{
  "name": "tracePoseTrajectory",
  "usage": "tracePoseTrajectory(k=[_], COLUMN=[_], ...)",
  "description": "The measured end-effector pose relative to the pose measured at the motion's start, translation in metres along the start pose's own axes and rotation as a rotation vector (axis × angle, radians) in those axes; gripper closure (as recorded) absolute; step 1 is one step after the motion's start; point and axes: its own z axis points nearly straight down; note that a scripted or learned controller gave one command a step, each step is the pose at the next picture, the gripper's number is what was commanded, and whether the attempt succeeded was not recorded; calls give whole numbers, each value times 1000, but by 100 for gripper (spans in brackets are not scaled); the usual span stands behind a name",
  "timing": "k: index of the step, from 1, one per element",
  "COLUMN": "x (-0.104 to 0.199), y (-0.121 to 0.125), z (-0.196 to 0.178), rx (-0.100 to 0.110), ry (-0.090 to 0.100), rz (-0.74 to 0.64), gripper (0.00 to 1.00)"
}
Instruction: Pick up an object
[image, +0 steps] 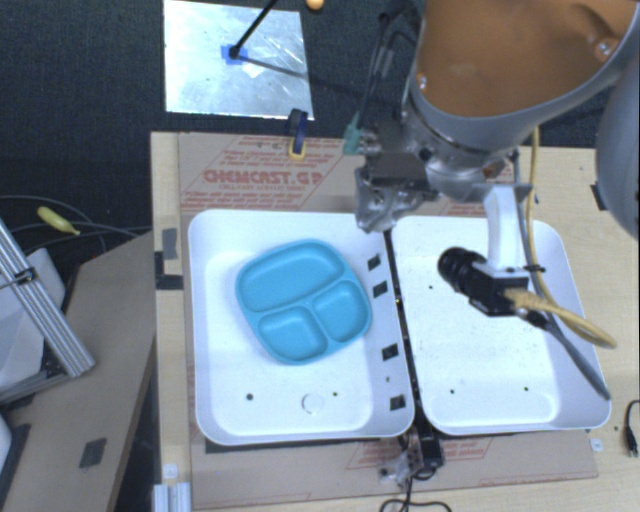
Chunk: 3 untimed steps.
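Claw (383, 212) hangs low at the far end of the two bins, right above the spot where they meet. It looks dark and grey from above. Whether it is spread or clenched cannot be told, and nothing can be seen in its grip.

A blue plate (300, 300) with three parts lies flat in the left bin (215, 400), near the middle. It sits a bit turned, with the big part toward the far side and the two small parts toward the near side. The plate is near the claw but apart from it, to the left and closer to the camera. Nothing lies on top of the plate or beside it.

The right bin (480, 385) touches the left bin along one long side. Small black tabs (380, 290) sit in a row along that line.

Both bins rest on a brown cardboard sheet (260, 175) with red letters, which lies on the worktop (168, 190). A yellow and blue clip (297, 135) stands at the far edge of the cardboard. Behind it lies a shiny silver sheet (210, 70). A metal frame (30, 320) stands off to the left.

The arm (500, 60) comes in from the top right. Its big orange and grey part is high above the right bin, and the wrist points down and to the left.
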Motion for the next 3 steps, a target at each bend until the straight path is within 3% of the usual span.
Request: tracePoseTrajectory(k=[1,2,3], x=[-34,-14,-81], y=[-4,-12,-12], z=[8,51,-4], rx=[7,9,1], ry=[-3,-3,-3], rz=[18,12,22], gripper=[100,100,100])
